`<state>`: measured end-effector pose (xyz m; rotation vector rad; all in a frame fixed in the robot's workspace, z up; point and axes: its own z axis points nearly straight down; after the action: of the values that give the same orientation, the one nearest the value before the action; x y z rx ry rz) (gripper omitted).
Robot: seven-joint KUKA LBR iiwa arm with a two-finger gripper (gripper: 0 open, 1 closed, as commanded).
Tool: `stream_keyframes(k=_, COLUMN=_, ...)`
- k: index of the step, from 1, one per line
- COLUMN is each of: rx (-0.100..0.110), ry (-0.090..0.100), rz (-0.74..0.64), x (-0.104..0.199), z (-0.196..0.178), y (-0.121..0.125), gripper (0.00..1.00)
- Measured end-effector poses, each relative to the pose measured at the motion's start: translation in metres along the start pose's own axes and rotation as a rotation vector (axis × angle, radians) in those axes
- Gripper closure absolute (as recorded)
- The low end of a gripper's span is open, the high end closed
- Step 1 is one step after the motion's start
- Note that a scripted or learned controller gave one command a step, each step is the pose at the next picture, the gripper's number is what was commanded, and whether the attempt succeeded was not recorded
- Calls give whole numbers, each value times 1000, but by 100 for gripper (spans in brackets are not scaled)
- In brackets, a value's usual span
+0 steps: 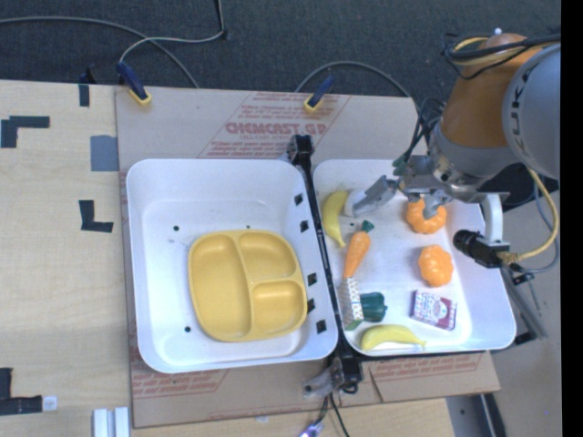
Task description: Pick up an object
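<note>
An orange toy fruit point(426, 217), lumpy and rounded with a slightly wrinkled skin, sits in the far part of the right bin point(474, 335), close to the bin's right wall. It is too round and too much covered by the arm to say which way it points or where its long axis runs. The gripper point(414, 194) hangs right over it, at the end of the grey arm point(537, 107) with its orange band. One grey finger point(373, 192) sticks out to the left toward the far banana point(334, 215); the other is hard to make out against the wrist, so whether the pincer is spread or pressed together cannot be told, nor whether it touches the fruit. Elsewhere in this bin lie a carrot point(355, 251) with its green top pointing away from the camera, a second orange fruit point(435, 265), a small purple box point(432, 309), a green and white item point(363, 306) and a near banana point(390, 337). The left bin point(155, 198) holds a yellow divided plate point(248, 285).
</note>
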<state>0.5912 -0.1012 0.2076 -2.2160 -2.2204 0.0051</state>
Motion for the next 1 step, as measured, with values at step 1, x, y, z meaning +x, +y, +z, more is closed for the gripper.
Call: stream_keyframes(k=1, rx=-2, ry=0, rz=1, x=-5, z=124, y=-6, gripper=0)
